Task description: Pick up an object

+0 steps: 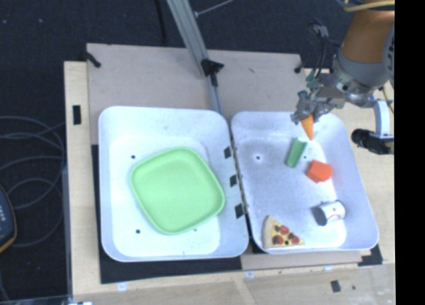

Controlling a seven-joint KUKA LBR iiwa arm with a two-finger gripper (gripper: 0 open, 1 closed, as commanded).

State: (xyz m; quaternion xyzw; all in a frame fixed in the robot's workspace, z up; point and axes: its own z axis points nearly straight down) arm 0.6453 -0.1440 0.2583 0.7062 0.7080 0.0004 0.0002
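Nearest me in the right bin [355,164], at about six o'clock along its front wall, I see a toy pizza slice [280,232] lying flat. Just past it toward four o'clock sits a small white and grey object [329,212], on its side, which I can't identify further. Moving back, an orange block [319,171] rests near the bin's middle right, and just beside it at its ten o'clock a green cylinder [295,152] lies tilted; the two look apart, though narrowly.

In the left bin [116,131], a pale green square plate [176,190] fills the centre, lying flat with its corners turned slightly.

Farthest back, at roughly one o'clock over the right bin's rear edge, I have the gripper [308,119] hanging with a small orange carrot-shaped piece [308,126] pinched between its fingers, point downward. The piece sits clear above the bin floor as far as I can judge, directly behind the green cylinder. The arm [364,38] rises from there to the far right.
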